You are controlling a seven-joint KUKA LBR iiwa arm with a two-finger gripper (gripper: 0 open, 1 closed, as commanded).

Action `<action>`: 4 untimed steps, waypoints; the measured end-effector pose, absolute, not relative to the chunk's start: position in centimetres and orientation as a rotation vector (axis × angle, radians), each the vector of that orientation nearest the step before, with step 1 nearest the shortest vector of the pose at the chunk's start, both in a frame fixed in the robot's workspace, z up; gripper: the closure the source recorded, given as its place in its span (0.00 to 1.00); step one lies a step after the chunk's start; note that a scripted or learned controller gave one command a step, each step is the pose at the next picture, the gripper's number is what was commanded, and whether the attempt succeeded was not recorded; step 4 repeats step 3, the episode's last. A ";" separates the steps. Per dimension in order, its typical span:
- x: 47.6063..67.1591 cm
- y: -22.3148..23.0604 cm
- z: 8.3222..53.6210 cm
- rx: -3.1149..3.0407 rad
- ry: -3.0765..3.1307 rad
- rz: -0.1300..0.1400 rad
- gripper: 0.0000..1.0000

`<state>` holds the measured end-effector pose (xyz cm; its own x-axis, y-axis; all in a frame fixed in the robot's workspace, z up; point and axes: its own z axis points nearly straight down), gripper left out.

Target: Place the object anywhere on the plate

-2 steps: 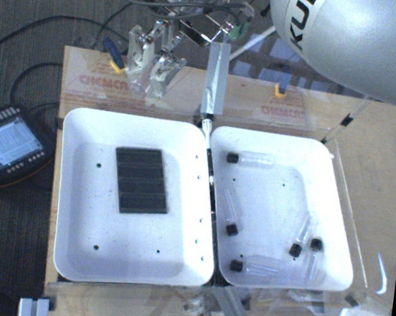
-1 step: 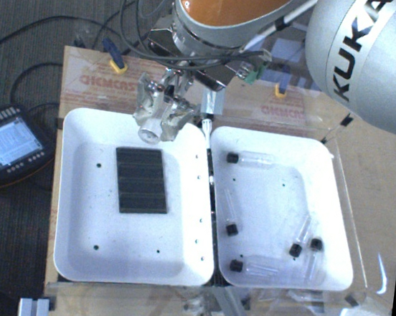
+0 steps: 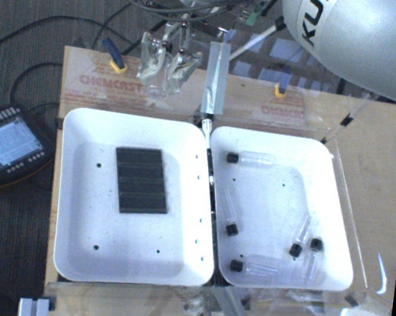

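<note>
Dark carpeted floor around a wooden surface [image 3: 85, 81], cables trailing across it and a teach pendant [image 3: 6, 144] well off to the gripper's left. Seen from the one overhead camera: gripper [image 3: 168, 67] raised over the surface's far edge, beyond the bins, clear fingers spread apart with nothing visible between them. Just below and slightly left of the gripper, left bin [image 3: 63, 194] carrying a dark ribbed plate [image 3: 141, 180], laid flat near the bin's middle, probably so a drop from straight above lands with margin on every side. Below and to the right of the gripper, right bin [image 3: 336, 208] holding several clear vials with black caps, lying on their sides; nearest one [image 3: 248, 158] close to the far rim, others scattered toward the near rim and corner [image 3: 302, 243], likely rolled there against the sloped wall. Judged: picking not yet begun. Free floor in the right bin's centre for a descent; vials hugging the walls leave little finger room. Raised divider [image 3: 209, 170] between bins to clear in carrying across.
</note>
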<state>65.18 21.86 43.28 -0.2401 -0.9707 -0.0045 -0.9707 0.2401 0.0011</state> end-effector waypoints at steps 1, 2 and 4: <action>59.3 22.6 43.3 -2.161 2.279 0.006 1.00; 65.5 21.2 43.3 -2.556 1.819 0.009 1.00; 66.9 23.4 43.2 -2.903 1.184 0.011 1.00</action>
